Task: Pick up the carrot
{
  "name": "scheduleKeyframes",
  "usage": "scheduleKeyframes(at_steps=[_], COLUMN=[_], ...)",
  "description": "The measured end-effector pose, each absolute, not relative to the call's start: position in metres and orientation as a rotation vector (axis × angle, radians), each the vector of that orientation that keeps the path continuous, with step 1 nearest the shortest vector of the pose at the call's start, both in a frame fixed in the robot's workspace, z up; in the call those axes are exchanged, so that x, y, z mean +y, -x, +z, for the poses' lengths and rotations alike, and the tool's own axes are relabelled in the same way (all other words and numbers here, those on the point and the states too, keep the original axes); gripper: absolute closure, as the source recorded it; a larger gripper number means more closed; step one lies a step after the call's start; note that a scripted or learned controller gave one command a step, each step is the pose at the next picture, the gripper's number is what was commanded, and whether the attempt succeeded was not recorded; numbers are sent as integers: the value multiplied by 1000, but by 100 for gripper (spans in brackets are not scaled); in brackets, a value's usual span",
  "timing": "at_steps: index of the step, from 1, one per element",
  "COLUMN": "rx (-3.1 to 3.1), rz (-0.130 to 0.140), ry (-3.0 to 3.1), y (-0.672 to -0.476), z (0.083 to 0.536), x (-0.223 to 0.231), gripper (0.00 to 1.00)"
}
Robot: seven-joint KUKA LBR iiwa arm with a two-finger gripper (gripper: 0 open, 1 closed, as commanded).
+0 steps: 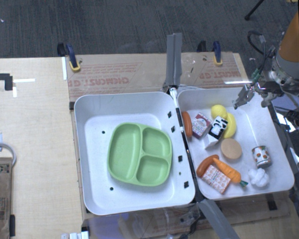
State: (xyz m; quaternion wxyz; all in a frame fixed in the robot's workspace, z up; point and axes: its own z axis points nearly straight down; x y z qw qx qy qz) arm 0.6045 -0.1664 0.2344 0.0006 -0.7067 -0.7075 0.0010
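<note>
Overlapping carrot (227, 170) — snack packet (215, 178), wooden disc (231, 149) near

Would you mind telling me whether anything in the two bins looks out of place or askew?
Nothing looks spilled or damaged. The one awkward spot is the carrot in the right bin: a small red-and-white packet lies partly over it, hiding part of it. The green divided plate sits flat in the left bin.

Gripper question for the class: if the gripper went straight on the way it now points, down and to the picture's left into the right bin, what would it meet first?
Probably the banana. The gripper hangs above the right bin, its tips aimed that way; the carrot lies nearer the camera, off that line. Height is unclear, so it might pass over.
</note>
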Motion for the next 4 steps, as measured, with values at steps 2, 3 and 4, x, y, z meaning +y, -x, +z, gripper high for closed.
scheduleKeyframes(at_steps=[2,3,4], rx=[-2305,-2152,-1888], rz=[-9,-1,0], ry=[2143,2288,2510], y=[-500,-478,-478], z=[97,92,91], x=[-114,-107,-99], gripper=[0,0,0])
